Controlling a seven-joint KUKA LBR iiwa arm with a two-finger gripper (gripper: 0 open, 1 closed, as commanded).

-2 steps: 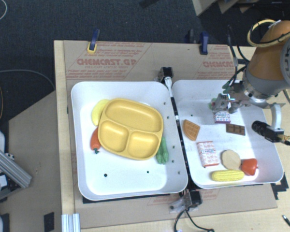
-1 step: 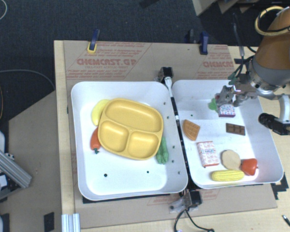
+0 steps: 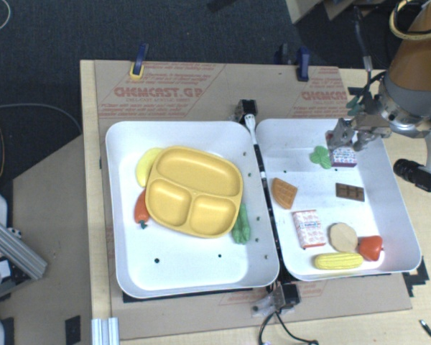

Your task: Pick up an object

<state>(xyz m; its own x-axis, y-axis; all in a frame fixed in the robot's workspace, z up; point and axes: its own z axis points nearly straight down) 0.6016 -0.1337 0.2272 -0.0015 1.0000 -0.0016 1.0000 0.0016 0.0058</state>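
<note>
Several small objects lie in the right bin (image 3: 401, 214), and the likeliest target is the little purple-and-white packet (image 3: 344, 157) near its far side, just beside a green toy piece (image 3: 320, 156). The gripper (image 3: 347, 136) hovers directly over that packet, very close to it or touching; whether its fingers are spread or pressed together cannot be told at this angle, and nothing is plainly held. The step in hand looks like the final descent or closing for a grasp, so the next move calls for a firm pinch on the packet and a straight lift. The green piece sits close on one side, leaving little slack there, while the bin's far rim is near behind. Open floor stretches toward the chocolate bar (image 3: 350, 191) and cracker (image 3: 284, 192). The left bin (image 3: 122, 192), holding a yellow divided tray (image 3: 194, 190), lies well apart.
</note>
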